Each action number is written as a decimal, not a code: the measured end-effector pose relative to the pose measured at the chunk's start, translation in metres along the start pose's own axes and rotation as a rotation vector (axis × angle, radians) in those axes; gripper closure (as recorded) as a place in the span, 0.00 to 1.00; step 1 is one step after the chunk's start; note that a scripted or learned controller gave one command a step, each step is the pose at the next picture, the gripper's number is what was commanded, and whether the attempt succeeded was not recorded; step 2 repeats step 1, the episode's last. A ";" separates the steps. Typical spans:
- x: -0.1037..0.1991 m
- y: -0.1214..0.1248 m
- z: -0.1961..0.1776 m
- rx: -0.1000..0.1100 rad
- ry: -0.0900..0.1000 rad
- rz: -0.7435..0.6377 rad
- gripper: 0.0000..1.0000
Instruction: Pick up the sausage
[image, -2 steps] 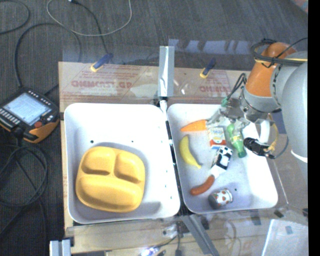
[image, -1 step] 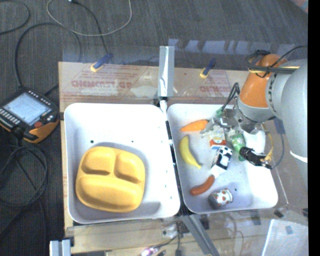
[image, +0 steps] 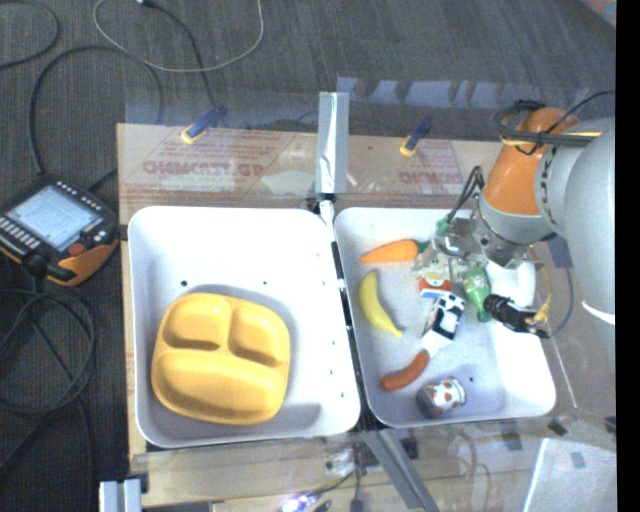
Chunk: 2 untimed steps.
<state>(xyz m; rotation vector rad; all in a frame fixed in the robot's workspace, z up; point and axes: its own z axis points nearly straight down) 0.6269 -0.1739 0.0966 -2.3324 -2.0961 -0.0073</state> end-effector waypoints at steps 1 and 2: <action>0.036 -0.026 -0.083 0.000 -0.004 -0.095 1.00; 0.036 -0.026 -0.083 0.000 -0.004 -0.095 1.00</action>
